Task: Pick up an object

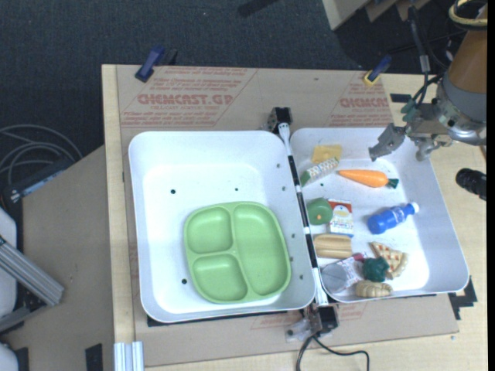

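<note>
The right bin [444, 230] holds several toy foods: an orange carrot [363, 178], a blue bottle [390, 217], a green round fruit [318, 210], a small carton [340, 216], a bun [333, 245], a pizza slice [389, 259] and a yellow cheese wedge [327, 154]. My gripper [402, 145] hangs over the bin's far right corner, above and to the right of the carrot. Its two fingers are spread open with nothing between them.
The left bin [155, 168] carries a green divided plate [234, 250]. A silver wrapper [338, 273], a dark green piece [375, 269] and a tan piece [371, 289] crowd the right bin's near edge. A wrapped bar [319, 171] lies by the divider.
</note>
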You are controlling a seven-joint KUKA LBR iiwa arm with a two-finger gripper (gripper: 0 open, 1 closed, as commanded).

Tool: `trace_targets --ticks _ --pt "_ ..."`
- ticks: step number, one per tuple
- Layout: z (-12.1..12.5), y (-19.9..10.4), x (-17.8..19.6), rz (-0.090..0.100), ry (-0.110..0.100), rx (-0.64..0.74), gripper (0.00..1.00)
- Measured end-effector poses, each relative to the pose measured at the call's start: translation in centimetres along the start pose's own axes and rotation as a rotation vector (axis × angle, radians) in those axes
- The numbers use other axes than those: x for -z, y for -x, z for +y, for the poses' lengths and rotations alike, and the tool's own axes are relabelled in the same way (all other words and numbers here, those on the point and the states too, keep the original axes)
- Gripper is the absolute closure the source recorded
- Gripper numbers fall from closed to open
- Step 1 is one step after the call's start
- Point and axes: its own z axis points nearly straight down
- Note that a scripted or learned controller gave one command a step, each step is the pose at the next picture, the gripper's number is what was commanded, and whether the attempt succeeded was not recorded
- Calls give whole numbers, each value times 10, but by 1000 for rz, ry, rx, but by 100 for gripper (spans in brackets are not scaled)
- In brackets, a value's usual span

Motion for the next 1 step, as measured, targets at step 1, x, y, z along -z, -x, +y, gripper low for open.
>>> trace_targets --ticks 1 --pt "-5 37 -101 0 -2 0 0"
